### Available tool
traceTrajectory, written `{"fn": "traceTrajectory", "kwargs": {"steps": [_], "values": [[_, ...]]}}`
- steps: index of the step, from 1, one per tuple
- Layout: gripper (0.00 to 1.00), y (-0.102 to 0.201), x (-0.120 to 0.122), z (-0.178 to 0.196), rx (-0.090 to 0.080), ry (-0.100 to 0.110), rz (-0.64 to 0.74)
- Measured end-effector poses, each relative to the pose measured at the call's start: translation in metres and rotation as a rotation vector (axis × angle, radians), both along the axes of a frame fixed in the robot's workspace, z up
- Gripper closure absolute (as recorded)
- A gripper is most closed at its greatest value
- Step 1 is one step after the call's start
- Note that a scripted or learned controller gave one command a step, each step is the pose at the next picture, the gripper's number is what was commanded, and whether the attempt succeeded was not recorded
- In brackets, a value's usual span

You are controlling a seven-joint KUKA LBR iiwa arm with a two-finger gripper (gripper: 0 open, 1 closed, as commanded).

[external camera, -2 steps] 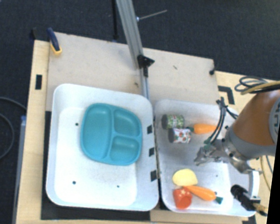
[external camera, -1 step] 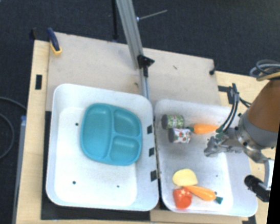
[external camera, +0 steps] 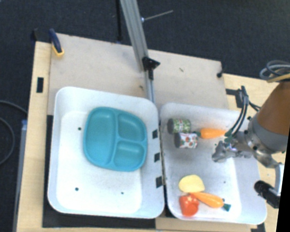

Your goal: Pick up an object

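The right bin (external camera: 239, 204) holds a green can (external camera: 179, 125), a small white patterned can (external camera: 186, 140), an orange carrot-like piece (external camera: 211, 133), a yellow lemon-like piece (external camera: 191, 183), a red pepper (external camera: 188, 205) and a second carrot (external camera: 209, 200). My gripper (external camera: 221, 152) hangs over the upper middle of this bin, just right of the white can and below the orange piece. I see nothing between its fingers.
The left bin (external camera: 61, 181) carries a teal sectioned plate (external camera: 116, 139). A grey metal pole (external camera: 136, 28) slants up from between the bins. The arm's orange band (external camera: 276, 112) and cables sit at the right edge.
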State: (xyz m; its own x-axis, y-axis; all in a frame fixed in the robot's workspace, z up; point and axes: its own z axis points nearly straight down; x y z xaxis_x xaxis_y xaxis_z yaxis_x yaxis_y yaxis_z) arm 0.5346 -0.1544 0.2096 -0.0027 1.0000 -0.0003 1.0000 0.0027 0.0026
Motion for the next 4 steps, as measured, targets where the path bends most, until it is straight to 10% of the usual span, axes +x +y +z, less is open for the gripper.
{"fn": "traceTrajectory", "kwargs": {"steps": [4], "values": [[1.0, 0.228, 0.019, 0.013, 0.003, 0.002, 0.007]]}}
